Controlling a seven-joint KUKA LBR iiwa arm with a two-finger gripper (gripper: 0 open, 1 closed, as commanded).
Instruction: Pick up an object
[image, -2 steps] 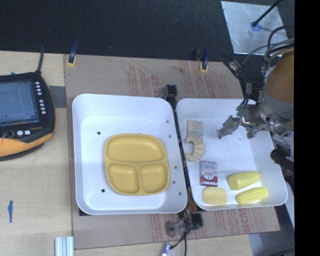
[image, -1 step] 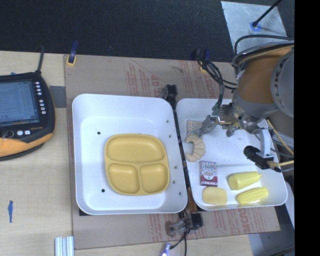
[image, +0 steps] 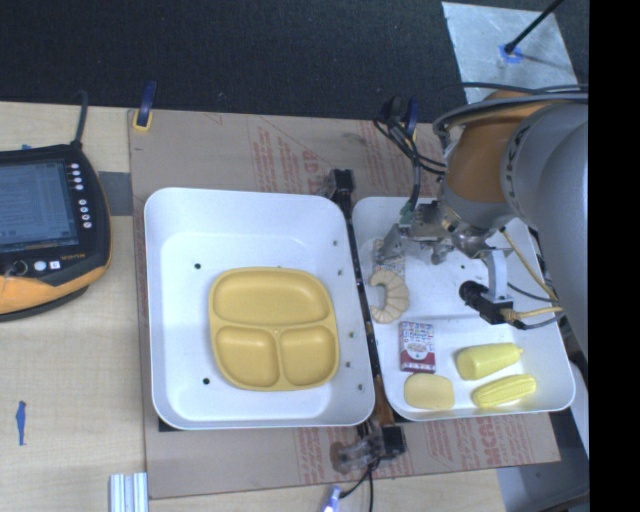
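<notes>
My gripper (image: 390, 252) hangs low over the far left part of the right bin (image: 555, 400), just above a curled beige croissant (image: 391, 295). A small red and white carton (image: 417, 345) lies in front of the croissant. Near the bin's front edge lie a pale yellow rounded piece (image: 429, 391), a yellow block (image: 488, 359) and a yellow corn cob (image: 503, 390). The arm's wrist covers the gripper from above.
The left bin (image: 170, 230) holds a yellow divided plate (image: 273, 327). A tablet in an orange case (image: 45, 225) lies on the bench at far left. Cables and a black connector (image: 485, 300) trail over the right bin.
</notes>
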